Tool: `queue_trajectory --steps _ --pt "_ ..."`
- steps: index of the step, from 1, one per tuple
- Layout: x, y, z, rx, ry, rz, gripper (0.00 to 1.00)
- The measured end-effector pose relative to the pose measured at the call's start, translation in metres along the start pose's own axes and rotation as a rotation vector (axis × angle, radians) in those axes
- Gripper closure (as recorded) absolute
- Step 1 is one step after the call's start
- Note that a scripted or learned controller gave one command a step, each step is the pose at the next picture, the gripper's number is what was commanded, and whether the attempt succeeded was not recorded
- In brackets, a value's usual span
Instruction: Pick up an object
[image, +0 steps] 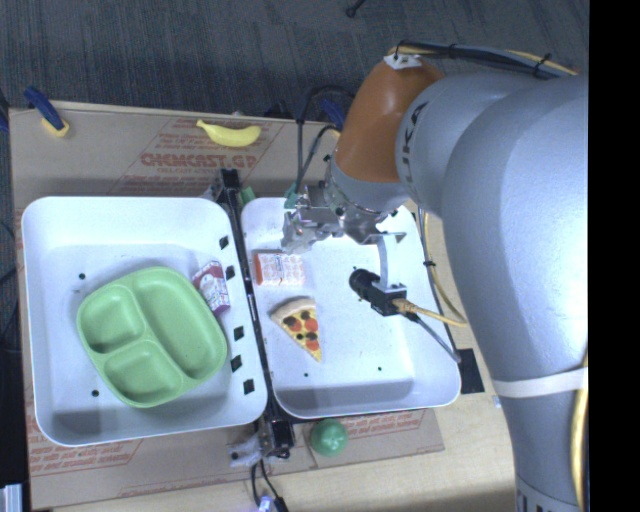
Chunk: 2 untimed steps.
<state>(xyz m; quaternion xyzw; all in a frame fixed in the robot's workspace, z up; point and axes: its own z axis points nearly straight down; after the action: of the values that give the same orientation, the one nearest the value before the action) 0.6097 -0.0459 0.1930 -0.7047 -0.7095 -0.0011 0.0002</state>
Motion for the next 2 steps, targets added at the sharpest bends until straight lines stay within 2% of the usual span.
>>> queue_trajectory --steps 1,2 --pt "-0.001 -0.001 0.001 0.002 -0.001 0.001 0.00" --pt "-0.097 0.046 0.002 0.000 -0.004 0.004 0.00"
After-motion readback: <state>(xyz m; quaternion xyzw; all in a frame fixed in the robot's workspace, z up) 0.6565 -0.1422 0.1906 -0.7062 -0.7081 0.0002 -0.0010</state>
